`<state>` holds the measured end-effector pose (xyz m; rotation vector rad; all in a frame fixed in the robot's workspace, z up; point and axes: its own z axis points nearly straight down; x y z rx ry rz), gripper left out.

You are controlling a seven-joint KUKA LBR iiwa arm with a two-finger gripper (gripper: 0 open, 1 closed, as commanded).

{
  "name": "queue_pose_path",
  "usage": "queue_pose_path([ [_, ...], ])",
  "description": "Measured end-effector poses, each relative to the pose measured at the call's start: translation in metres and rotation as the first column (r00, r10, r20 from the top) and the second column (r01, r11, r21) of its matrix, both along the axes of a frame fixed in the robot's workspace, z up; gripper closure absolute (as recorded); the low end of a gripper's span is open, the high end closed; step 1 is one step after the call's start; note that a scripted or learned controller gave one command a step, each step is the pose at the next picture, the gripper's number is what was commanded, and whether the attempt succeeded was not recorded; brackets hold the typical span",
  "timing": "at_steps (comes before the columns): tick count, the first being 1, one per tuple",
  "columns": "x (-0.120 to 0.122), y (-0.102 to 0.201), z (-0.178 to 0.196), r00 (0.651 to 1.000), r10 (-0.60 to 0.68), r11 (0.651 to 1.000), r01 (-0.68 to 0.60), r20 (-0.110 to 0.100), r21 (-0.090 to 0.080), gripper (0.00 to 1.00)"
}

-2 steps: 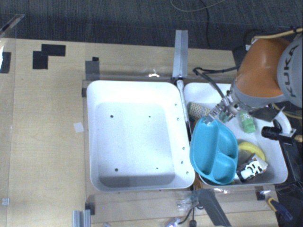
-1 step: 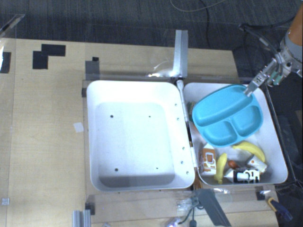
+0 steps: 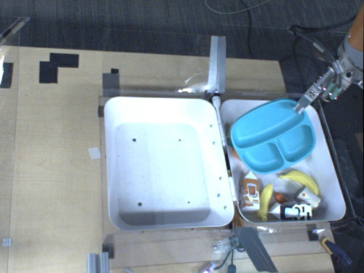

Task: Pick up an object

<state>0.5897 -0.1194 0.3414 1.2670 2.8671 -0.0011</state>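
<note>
the gripper (image 3: 303,103) is seen closed on the far right rim of the blue divided plate (image 3: 272,136), which sits tilted in the right bin (image 3: 335,178). slippage is judged likely, since only a thin edge is pinched; the banana (image 3: 300,180) could be struck.

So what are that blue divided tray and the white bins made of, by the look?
The blue divided tray looks like moulded plastic: one even colour, rounded compartments, soft sheen. The two white bins also look plastic, matte, with rounded corners, though painted metal can't be ruled out. The bench looks like pale wood.
</note>
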Motion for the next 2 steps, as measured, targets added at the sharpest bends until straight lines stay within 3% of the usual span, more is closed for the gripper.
queue_pose_path([
  [1, 0.074, 0.006, -0.042, 0.997, 0.083, 0.997, -0.083, -0.004, 0.002, 1.0],
  [2, 0.069, -0.022, 0.075, 1.0, -0.013, 1.0, 0.013, -0.001, 0.002, 1.0],
])
